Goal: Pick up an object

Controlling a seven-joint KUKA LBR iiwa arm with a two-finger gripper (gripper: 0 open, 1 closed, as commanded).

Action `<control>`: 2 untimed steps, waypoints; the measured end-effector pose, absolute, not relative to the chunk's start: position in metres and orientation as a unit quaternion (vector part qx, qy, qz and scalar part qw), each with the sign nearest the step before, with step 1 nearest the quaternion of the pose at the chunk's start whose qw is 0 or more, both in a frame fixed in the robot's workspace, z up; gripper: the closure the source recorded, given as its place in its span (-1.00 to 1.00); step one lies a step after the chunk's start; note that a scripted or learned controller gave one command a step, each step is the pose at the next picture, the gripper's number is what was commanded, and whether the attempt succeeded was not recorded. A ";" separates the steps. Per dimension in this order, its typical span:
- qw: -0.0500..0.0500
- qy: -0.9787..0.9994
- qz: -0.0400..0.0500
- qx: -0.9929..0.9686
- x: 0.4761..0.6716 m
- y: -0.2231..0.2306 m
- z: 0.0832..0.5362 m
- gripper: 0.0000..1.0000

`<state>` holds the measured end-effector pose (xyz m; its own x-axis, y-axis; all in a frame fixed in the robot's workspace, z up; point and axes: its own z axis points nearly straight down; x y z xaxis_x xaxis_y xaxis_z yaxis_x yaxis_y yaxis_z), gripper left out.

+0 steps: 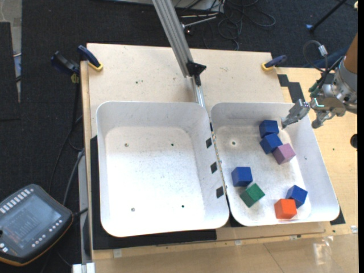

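The bench (pixel 170 67) carries two shallow white bins side by side. The left bin (pixel 114 220) lies toward the left of the camera view; the right bin (pixel 324 209) holds all the candidate objects.

Nearest the camera, at the right bin's near right corner, an orange cube (pixel 285 208) sits flat, touching or just beside a blue cube (pixel 297 195) behind it to the right. Left of these, a green cube (pixel 252 194) rests with its edges turned diagonally to the bin walls. Just behind it sits a second blue cube (pixel 242 175), roughly square to the bin.

Farther back, a purple cube (pixel 284 152) is rotated diagonally, one corner toward the camera. It touches a blue block (pixel 271 143), which in turn abuts another blue block (pixel 268 128). Together these three form a short row running from far left to near right. No object has a marked long axis; all appear near-cubic.

Farthest, the gripper (pixel 307 115) hangs over the right bin's far right rim, just beyond the rearmost blue block. Its two fingers (pixel 293 116) stand spread apart, pointing down and leftward, with nothing between them.
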<state>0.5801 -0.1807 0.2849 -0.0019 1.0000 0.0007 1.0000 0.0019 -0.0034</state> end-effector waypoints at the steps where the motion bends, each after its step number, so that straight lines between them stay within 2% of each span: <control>1: 0.000 -0.708 0.000 -0.706 0.581 -0.181 0.287 -1.00; 2: 0.002 -0.707 0.002 -0.708 0.583 -0.186 0.225 -1.00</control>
